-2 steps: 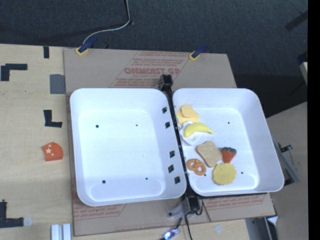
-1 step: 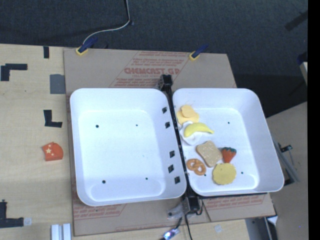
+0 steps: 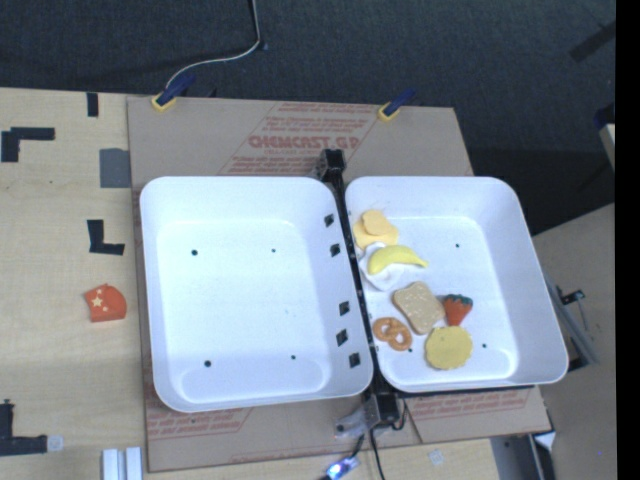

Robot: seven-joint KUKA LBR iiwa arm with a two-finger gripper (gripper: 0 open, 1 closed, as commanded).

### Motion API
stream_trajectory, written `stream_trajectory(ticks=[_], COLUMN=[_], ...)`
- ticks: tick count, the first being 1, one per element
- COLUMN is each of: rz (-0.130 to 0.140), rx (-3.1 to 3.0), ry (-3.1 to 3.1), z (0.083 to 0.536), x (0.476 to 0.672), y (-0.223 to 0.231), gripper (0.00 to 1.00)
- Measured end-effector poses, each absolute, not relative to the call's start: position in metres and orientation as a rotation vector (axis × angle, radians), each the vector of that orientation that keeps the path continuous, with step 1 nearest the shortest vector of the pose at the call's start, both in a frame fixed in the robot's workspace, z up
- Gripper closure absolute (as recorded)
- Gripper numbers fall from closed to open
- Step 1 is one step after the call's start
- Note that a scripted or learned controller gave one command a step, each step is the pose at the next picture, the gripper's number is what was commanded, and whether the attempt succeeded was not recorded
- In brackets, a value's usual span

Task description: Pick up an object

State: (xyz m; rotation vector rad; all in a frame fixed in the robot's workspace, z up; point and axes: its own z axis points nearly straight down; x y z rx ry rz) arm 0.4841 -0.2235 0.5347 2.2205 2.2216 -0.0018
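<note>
Clustered in the right bin (image 3: 530,268) by its inner wall: banana (image 3: 396,259), bread (image 3: 418,306), pretzel (image 3: 392,333), disc (image 3: 448,348). Far side of the nearer bin for a reach from the right. Banana lying roughly along that reach. Grip state: cannot tell.

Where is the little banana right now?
The banana lies in the right bin, near its left wall, just below a pale yellow chip-like piece and above the slice of bread.
</note>
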Motion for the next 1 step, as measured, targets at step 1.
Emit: stream_trajectory(ticks=[1], rz=[-0.002], rx=[2.220], ry=[2.221], z=[0.5347], x=[0.4841], y=[-0.2235], gripper=[1.00])
